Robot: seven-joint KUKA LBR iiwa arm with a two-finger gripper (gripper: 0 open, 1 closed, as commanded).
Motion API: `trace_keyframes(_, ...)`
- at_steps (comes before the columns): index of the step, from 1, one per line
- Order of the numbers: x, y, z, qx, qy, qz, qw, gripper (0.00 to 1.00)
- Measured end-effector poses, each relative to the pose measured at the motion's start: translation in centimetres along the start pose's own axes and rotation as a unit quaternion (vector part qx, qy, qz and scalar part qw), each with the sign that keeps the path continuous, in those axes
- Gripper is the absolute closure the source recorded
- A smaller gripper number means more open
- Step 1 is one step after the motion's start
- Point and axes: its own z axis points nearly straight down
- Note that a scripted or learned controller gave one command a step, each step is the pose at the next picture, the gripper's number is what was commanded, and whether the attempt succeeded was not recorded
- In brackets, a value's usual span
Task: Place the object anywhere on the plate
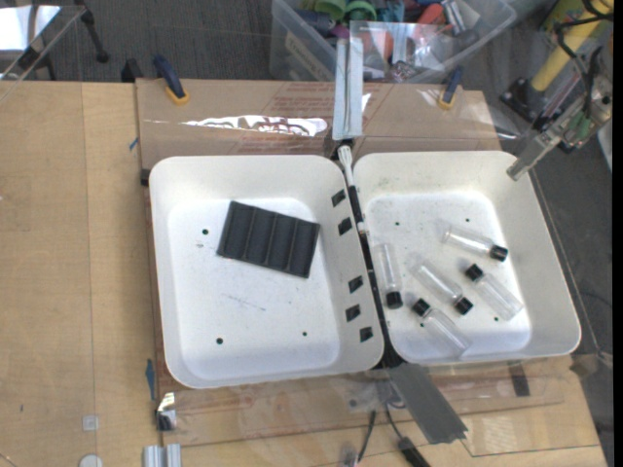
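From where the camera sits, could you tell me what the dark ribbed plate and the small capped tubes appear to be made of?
The plate in the left bin looks like matte black plastic or rubber: flat, dull, with parallel grooves and no shine. The tubes in the right bin seem to be clear plastic or glass, since the white bin shows through them; their caps look like black plastic.

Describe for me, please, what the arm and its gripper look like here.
The arm shows as pale grey metal parts at the upper right edge, too blurred for markings. The gripper ends in a slim, straight grey metal piece. Any orange band is hard to tell apart from the clutter behind.
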Motion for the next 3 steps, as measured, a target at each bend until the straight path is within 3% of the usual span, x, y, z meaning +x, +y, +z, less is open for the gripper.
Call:
trace_keyframes(1, 0.4, -0.7, -1.2, 0.0, 0.001, -0.089, 0.996, 0.0)
trace_keyframes(2, 1.3, -1.9, -1.6, 0.0, 0.002, -0.211, 0.9774, 0.0)
trace_keyframes(3, 2.2, -3.5, -6.9, -0.001, -0.001, -0.31, 0.9506, 0.0)
